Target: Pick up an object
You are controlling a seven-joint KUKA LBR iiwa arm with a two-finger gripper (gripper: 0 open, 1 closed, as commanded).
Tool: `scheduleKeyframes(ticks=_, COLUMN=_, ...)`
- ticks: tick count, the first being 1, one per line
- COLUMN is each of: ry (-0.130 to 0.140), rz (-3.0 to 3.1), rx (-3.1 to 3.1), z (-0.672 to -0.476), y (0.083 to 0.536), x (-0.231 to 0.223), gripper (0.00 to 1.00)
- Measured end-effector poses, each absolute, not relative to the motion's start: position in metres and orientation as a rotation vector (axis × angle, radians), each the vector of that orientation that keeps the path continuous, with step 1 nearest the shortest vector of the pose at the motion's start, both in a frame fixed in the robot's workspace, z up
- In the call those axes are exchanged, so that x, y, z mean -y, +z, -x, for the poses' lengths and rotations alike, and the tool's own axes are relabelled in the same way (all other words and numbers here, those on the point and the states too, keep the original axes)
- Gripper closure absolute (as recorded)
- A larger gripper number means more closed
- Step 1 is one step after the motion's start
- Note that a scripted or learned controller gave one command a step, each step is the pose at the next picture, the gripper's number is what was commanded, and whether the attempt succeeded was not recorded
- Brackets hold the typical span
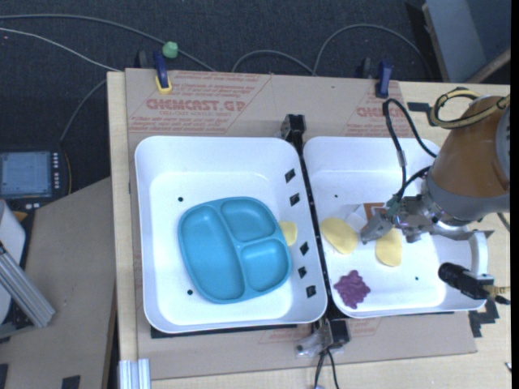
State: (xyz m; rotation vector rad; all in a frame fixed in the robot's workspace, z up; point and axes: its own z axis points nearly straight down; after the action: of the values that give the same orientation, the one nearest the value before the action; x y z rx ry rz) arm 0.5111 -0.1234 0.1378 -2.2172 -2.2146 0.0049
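dark carpet surrounds a pale wooden desk (122, 217) carrying two shallow white plastic bins side by side. the left bin (154, 217) holds a blue three-compartment plastic tray (233, 248) with a small yellow piece (289, 232) touching its rim at three o'clock. the right bin (422, 294) holds a pale yellow rounded lump (339, 235) toward nine o'clock, a second yellow lump (389, 250) near the centre, a purple bumpy cluster like toy grapes (352, 288) at seven o'clock, and a small orange-brown item (375, 211) partly hidden under the arm. the grey arm with its orange band (474, 156) reaches in from three o'clock, and the tool (389, 227) sits low just above the second yellow lump, close to the orange-brown item. whether the tool is released or clenched i cannot tell. nothing looks lifted: every object appears to lie on the bin floor, so the pick seems barely begun, with closing on something and raising it left to do.
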Motion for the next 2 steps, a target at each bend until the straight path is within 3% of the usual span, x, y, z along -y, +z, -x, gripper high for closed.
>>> scheduleKeyframes(ticks=1, ry=0.003, rz=2.218, rx=2.216, z=-0.51, y=0.085, x=0.123, gripper=0.0)
scheduleKeyframes(ticks=2, ry=-0.003, rz=2.222, rx=2.219, z=-0.512, y=0.099, x=0.123, gripper=1.0)
